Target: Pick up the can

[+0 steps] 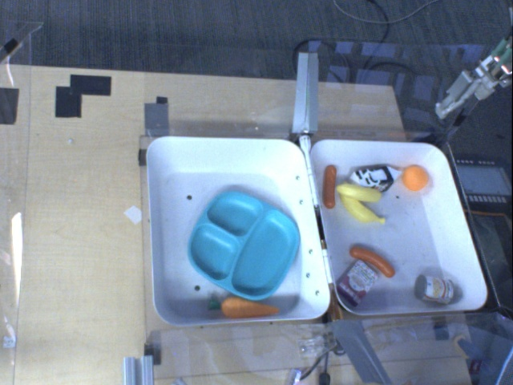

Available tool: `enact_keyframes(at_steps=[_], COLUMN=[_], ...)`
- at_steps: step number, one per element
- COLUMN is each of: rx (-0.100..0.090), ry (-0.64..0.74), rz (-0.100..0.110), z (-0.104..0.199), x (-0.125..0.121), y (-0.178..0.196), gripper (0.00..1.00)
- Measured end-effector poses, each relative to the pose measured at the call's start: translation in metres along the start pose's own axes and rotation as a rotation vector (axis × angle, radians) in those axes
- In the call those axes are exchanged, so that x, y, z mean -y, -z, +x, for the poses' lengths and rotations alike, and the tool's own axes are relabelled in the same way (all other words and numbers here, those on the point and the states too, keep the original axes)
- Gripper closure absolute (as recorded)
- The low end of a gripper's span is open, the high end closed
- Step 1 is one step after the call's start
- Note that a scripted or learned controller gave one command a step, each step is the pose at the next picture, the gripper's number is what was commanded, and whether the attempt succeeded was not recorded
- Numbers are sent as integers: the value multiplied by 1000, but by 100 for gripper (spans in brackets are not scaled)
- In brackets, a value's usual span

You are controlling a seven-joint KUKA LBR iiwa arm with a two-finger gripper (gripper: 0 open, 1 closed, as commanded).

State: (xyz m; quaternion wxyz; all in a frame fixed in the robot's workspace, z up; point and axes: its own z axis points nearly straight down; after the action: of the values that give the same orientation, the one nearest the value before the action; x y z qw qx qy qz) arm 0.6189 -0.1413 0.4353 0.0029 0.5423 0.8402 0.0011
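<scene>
Camera view: the can (437, 289) is lying on its side in the right bin's (473, 251) near right corner.
A sausage (373, 261) and a dark red pouch (357, 282) are lying nearby to its left; a banana (360, 201) and an orange ball (414, 179) are sitting farther back. The gripper (469, 91) is hovering outside the bin, and its grip state cannot be told.

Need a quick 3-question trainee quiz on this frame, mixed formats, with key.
1. True or false: the blue divided plate lies in the left bin.
2. Where in the right bin does the can lie, as the view shows it? A) upper left corner B) lower right corner C) middle
3. Fill in: the end effector is outside both bins, past the right bin's upper ____ corner.
Key: 1 true; 2 B; 3 right.
</scene>
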Motion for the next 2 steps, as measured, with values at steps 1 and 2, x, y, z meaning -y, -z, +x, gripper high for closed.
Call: enact_keyframes(at_steps=[1,2], rx=[0,0], ry=[167,316], rz=[1,1], z=[-23,-28], x=[-46,19], y=[-1,0], gripper=[0,0])
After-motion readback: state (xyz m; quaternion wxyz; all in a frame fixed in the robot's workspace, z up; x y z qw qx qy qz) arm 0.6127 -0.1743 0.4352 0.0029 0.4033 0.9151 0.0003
